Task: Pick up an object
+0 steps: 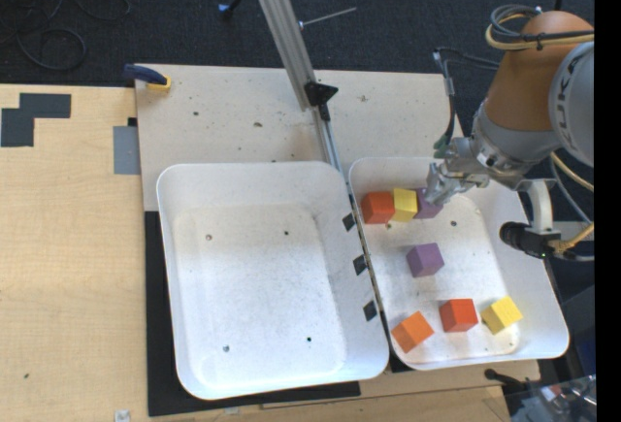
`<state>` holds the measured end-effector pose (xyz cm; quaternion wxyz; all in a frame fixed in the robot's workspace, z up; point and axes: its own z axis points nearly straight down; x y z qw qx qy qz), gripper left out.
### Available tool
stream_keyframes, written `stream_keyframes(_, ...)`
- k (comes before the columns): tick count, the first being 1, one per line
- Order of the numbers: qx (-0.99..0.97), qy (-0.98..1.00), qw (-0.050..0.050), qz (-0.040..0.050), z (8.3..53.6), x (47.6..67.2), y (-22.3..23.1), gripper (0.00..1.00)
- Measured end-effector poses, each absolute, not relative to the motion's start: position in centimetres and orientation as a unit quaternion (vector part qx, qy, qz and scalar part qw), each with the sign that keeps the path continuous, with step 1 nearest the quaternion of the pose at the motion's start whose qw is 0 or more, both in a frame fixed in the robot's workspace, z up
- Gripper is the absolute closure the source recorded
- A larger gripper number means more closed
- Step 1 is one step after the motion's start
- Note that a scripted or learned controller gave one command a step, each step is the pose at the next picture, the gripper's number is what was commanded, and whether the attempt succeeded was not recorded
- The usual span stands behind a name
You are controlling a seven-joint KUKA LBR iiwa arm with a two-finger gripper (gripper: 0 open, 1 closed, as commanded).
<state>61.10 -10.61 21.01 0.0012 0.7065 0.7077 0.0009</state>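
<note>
Lying nearest: orange block, red block and yellow block along near edge of right bin; purple block mid-bin. Hovering low at far end: tool, touching or just beside a purple piece next to second yellow block and second red block. Tool state: cannot tell. Advising: centring over one block, avoiding crowded neighbours, closing squarely on flat faces before lifting straight up.

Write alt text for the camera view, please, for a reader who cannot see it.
The gripper reaches into the right bin, low beside a yellow block and a red block. More blocks lie nearer the camera, and the left bin sits alongside.
</note>
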Motion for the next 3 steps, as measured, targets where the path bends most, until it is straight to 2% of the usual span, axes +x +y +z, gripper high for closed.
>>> stream_keyframes(1,0.707,0.707,0.001,0.0005,24.6,61.1,-10.8,1.0)
stream_keyframes(2,0.706,0.709,-0.002,-0.0003,24.7,61.1,-4.9,1.0)
stream_keyframes(3,0.706,0.709,-0.002,-0.0008,25.0,59.8,0.0,1.0)
